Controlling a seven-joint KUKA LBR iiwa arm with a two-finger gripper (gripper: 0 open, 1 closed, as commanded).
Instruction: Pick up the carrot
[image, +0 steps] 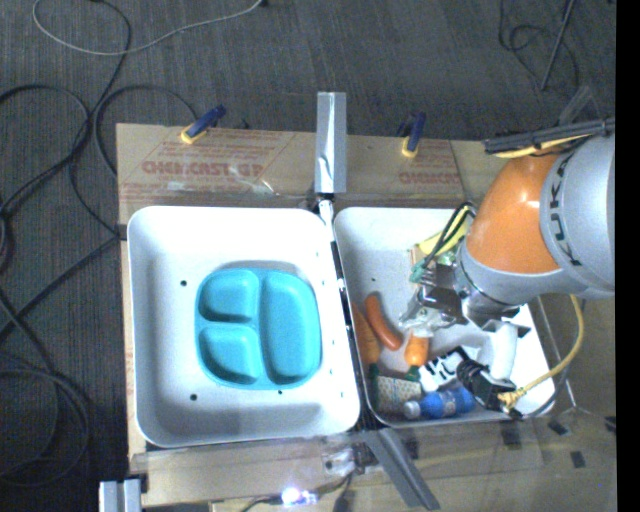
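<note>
Two shallow white plastic bins are seen side by side on a brown cardboard-covered bench (250, 165). In the left bin (160, 250) a turquoise plastic tray with three compartments (260, 325) lies flat near the middle; nothing is seen inside its compartments.

The right bin (375, 245) holds a crowd of small things along its left wall and near edge. A long orange-red sausage-shaped toy (382, 322) lies slanted beside the left wall, with a duller orange piece (365, 340) just beside it, against the wall. The short orange carrot (416, 351) is found in the middle of the right bin's near half, directly under the gripper (425, 318). Nearer the front edge lie a blue bottle-like object (445, 403), a green speckled item (395, 385) and a black-and-white object (440, 368) (their exact shapes are hard to make out).

The grey arm with its orange band (515, 220) is reached in from the right, above the right bin. The gripper is lowered to the carrot's upper end and appears to touch it, but whether it is clenched or released cannot be told.
</note>
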